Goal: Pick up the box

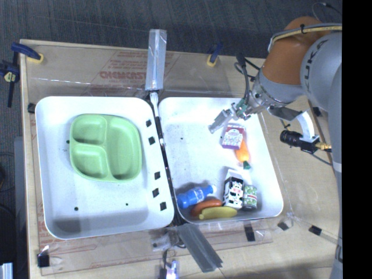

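While the tool (228, 120) hangs over the right bin (174, 115), the box (232, 137) lies flat just below it, apart from it; whether the tool is apart or together cannot be told. An orange carrot-like item (243, 152) touches the box's lower edge. Risk, as judged: a descent offset toward that item could pinch both, or tip the box sideways.

My arm (325, 68) is smooth grey casing with a rounded orange band (290, 54) above the wrist. Thin black cables loop over it. My gripper (228, 118) is small, grey metal, with pale fingers.
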Controlling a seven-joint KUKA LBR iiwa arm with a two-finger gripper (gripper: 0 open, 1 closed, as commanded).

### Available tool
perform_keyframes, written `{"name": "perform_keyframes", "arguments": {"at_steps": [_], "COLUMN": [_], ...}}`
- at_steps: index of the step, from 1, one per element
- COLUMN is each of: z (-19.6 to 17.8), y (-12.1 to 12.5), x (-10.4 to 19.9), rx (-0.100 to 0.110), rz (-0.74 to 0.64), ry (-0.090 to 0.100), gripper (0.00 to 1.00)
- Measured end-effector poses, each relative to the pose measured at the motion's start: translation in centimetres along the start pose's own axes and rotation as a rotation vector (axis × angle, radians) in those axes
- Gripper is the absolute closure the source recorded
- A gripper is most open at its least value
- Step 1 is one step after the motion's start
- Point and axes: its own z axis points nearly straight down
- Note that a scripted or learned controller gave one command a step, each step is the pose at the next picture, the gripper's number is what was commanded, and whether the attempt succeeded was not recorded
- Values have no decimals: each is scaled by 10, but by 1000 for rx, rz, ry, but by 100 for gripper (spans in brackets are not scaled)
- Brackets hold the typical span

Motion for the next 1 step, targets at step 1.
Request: {"name": "perform_keyframes", "arguments": {"at_steps": [1], "z": [109], "y": [6], "x": [-1], "rx": [-1], "rz": [51], "ry": [-1], "gripper": [0]}}
